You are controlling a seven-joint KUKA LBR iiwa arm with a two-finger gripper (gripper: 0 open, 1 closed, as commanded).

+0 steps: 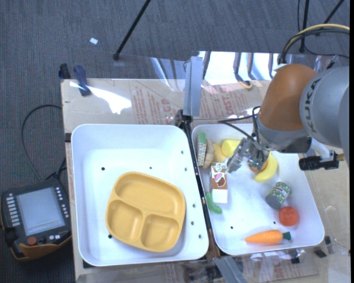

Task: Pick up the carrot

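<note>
Carrot (pixel 264 237) lies flat near the front edge of the right bin (pixel 310 181), its green tip pointing right, just below the tomato (pixel 288 216) and the small can (pixel 278 194). My jaws (pixel 243 156) hang well apart from it, over the banana (pixel 267 168) at the bin's far side; whether they stand wide or narrow I cannot tell. Nothing is grasped yet, so I judge this the approach. Next I must travel toward the front edge and descend over the carrot's middle.
</note>
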